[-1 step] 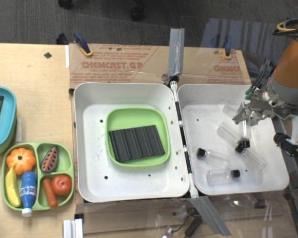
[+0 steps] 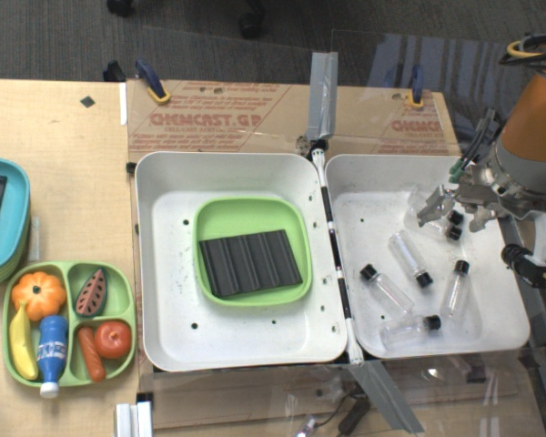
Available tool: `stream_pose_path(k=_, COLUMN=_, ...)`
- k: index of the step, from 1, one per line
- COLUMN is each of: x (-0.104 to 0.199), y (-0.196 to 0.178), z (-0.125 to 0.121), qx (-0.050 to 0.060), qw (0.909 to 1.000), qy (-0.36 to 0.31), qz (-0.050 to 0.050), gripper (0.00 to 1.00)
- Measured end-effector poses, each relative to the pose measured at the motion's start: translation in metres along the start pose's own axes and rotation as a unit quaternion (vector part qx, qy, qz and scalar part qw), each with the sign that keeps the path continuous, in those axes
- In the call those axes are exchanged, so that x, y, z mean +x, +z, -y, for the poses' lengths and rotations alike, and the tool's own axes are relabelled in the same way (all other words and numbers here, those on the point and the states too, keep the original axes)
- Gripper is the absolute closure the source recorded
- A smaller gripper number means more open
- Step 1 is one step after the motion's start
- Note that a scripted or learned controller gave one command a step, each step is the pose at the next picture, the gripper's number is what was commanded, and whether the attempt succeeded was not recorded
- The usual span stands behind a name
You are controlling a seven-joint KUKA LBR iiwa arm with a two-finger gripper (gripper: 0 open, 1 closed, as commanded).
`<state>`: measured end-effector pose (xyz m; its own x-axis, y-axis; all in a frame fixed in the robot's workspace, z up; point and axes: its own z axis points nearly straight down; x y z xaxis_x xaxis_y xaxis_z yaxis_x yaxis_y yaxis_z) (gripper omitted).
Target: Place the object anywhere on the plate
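Pincer (image 2: 453, 209) spread apart, empty, above the vials (image 2: 409, 260); drop straight onto one, then cross left to the plate (image 2: 252, 216).

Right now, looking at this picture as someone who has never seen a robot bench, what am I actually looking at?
One camera looks down at a slant on a wooden bench. At the right edge is a robot arm, grey with an orange band, and its gripper hangs over the right white bin. That bin holds several clear plastic tubes with black caps, lying loose. I cannot see a tube between the gripper's fingers, so I would not say it holds one. The left white bin holds a green plate with a dark ridged mat on it; the plate is where a tube should end up. Off to the left sits a tray of toy food, beside the bins.
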<state>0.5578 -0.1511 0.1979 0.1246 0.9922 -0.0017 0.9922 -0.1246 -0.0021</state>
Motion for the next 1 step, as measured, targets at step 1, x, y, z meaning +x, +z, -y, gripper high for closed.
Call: stream_pose_path(k=1, x=-0.0298, y=-0.0241, z=0.0607, qx=0.001, qw=0.998, qy=0.064, qz=0.0, gripper=0.0)
